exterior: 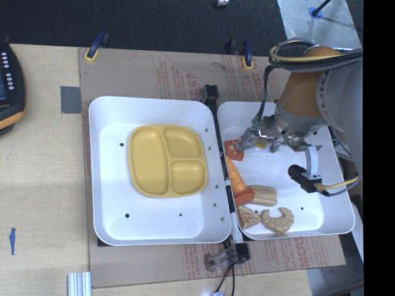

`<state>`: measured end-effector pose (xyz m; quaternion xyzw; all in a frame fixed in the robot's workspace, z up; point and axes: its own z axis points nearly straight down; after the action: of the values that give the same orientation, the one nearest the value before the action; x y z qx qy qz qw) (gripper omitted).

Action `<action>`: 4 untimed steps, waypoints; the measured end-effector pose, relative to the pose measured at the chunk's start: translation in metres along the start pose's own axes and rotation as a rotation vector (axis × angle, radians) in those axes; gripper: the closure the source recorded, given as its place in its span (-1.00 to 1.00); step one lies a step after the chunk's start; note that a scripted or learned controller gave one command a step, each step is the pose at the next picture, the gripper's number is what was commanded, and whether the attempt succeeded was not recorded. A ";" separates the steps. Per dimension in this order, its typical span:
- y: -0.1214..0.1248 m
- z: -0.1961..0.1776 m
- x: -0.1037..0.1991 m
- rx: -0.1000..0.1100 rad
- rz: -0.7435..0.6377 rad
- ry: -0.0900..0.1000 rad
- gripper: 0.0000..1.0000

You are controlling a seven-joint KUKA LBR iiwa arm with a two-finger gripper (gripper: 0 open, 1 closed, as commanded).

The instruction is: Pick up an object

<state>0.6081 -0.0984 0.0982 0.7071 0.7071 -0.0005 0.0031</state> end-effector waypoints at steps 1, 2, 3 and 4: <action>0.051 0.000 -0.031 0.000 -0.005 0.003 -1.00; 0.032 0.007 -0.013 0.011 -0.007 0.005 -1.00; 0.049 0.005 0.007 0.003 -0.007 0.004 -1.00; 0.006 -0.101 0.066 0.000 -0.009 0.007 -1.00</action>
<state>0.6137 -0.0316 0.1987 0.7039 0.7103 0.0022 0.0005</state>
